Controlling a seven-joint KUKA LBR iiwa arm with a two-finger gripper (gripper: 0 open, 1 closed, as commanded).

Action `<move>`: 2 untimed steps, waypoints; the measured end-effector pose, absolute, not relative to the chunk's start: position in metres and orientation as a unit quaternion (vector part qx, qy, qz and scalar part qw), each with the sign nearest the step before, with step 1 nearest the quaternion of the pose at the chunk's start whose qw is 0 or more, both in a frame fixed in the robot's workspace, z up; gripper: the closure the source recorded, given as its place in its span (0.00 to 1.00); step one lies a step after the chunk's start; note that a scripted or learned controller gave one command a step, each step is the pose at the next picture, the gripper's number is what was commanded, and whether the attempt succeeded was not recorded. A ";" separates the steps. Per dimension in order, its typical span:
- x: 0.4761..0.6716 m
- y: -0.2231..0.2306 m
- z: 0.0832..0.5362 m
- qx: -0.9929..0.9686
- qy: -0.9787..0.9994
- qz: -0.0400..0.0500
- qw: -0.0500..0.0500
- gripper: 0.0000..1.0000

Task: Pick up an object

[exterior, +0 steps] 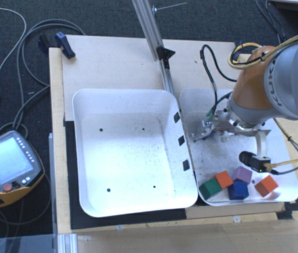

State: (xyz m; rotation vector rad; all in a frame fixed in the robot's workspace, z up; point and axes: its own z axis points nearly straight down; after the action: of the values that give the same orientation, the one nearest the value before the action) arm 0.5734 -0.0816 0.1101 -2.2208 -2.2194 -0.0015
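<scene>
**Grey arm over the right bin, blocks gathered at the near rim**

Grey metal jaws (pixel 204 133) hang over the floor of the right bin (pixel 201 101), close to that bin's left wall; whether they are released or clenched cannot be told from this slant, and nothing can be seen between them. The wrist above them carries an orange band (pixel 249 86), and the grey arm (pixel 291 78) leaves toward the right side. A small black unit (pixel 254 161) with a yellow cable hangs from the wrist, over the right bin's floor.

Five blocks, any of which could be picked, lie clustered in the right bin's near corner, well apart from the jaws. A green block (pixel 210 187) sits nearest the bin's left wall, an orange block (pixel 223 179) touches it, a blue block (pixel 238 190) lies just beside that, a purple block (pixel 242 174) sits behind the blue one, and a second orange block (pixel 266 185) lies nearest the bin's right rim.

Left of the right bin, touching it, stands the left bin (pixel 85 104). Both rest on the pale worktop (pixel 112 62). A silver rail (pixel 146 22) slants up from the right bin's far left corner. Far left of the right bin, on dark carpet, lies a teach pendant (pixel 6 165).
</scene>
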 end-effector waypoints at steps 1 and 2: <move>0.619 -0.108 0.100 -0.707 -0.707 -0.001 -0.002 0.00; 0.585 -0.081 0.100 -0.706 -0.708 0.001 0.003 0.00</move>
State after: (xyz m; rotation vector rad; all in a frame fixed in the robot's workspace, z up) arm 0.5846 -0.0811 0.0995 -2.2152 -2.2198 0.0023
